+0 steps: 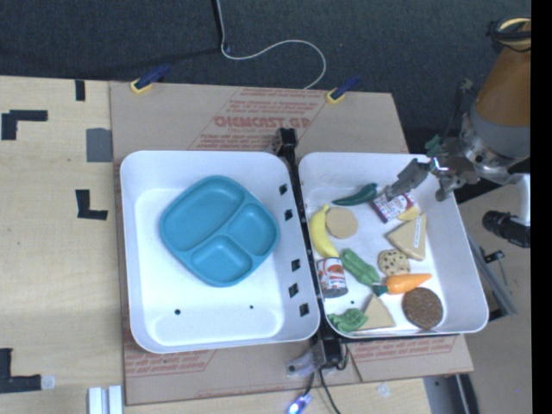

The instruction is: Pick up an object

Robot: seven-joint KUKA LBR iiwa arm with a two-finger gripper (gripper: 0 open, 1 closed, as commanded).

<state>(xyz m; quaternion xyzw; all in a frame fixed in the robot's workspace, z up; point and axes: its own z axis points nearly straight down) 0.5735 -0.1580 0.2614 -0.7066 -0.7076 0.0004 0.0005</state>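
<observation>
My jaws (414, 178) hang at the upper right of the right bin (457, 231), just above a small red-and-white packet (393, 205); whether the jaws are apart or together I cannot tell, and nothing shows between them. The packet lies in the bin's upper middle, beside a dark green pepper (355, 196). Below these lie a round tan cracker (341, 223) and a yellow banana (322, 232) along the bin's left wall. A cheese wedge (410, 238) sits to the right, with a chip cookie (392, 260) and an orange carrot (405, 283) beneath it. A green pickle (360, 267) lies at the centre, a small can (333, 277) to its left. Near the front rim are a brown round patty (423, 307), a pale triangular slice (377, 312) and a leafy green piece (347, 321). The left bin (147, 317) holds a blue divided plate (219, 229). Both bins rest on cardboard (259, 119) on the wooden desk (52, 274). My arm (504, 93) enters from the right.
</observation>
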